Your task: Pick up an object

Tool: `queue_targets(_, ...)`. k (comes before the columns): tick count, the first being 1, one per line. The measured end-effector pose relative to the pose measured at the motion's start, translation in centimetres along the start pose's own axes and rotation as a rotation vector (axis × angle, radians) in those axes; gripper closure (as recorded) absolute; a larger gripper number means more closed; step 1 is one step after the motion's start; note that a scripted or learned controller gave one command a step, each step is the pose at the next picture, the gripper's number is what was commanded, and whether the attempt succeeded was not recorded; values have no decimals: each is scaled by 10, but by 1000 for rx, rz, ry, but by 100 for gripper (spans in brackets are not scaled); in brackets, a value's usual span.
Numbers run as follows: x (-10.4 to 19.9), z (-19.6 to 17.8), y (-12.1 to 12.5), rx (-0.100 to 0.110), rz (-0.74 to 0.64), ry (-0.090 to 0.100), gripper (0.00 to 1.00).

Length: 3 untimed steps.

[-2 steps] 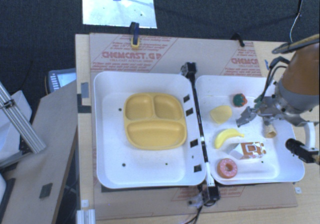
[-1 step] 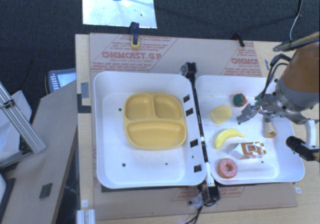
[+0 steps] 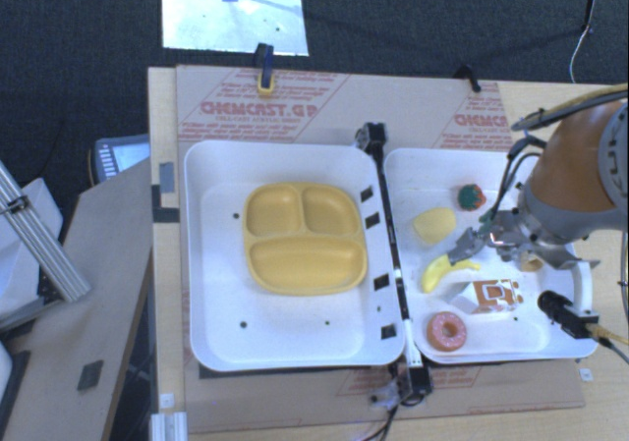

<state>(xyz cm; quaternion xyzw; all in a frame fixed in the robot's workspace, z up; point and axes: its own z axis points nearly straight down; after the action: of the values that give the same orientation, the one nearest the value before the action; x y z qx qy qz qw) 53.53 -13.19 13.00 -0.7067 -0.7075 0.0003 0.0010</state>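
Reaching in from the right over the right bin (image 3: 511, 333), a grey arm (image 3: 580, 179) with an orange band, tool (image 3: 464, 250) pointed left and down. Hovering low over the upper end of a yellow banana (image 3: 435, 277) and just beside a pale yellow lemon-shaped piece (image 3: 433, 225); cannot tell whether touching either. Cannot tell the tool's opening, wide or narrow: too small and dark against the white floor to read.

Lying loose in the right bin, five things. Lemon-shaped piece left of centre. Banana just nearer than it, curved, slanting down toward the left bin (image 3: 211, 195). Small round green-and-red thing (image 3: 471, 196) toward the far side, apart from the lemon-shaped piece. Pink-frosted doughnut (image 3: 447, 331) by the near rim, apart from the banana. Flat orange-and-white packet (image 3: 494, 295) to the right of the banana's lower half, near the wrist, lying face up.

Resting in the left bin, roughly centred, a yellow divided plate (image 3: 300, 238): two small compartments on the far side, one long compartment on the near side. Set side by side, meeting along a seam with black clips (image 3: 367, 195), both bins on a cardboard sheet (image 3: 393, 100) printed in red letters, itself flat on the pale bench (image 3: 162, 100).
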Motion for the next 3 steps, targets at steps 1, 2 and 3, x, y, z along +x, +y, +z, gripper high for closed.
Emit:
queue_targets(1, 2, 41, 6, -15, 0, 4, 0)
queue_targets(2, 1, 27, 8, -25, -1, -3, 100)
queue_targets(3, 8, -25, 17, -7, -4, -2, 100)
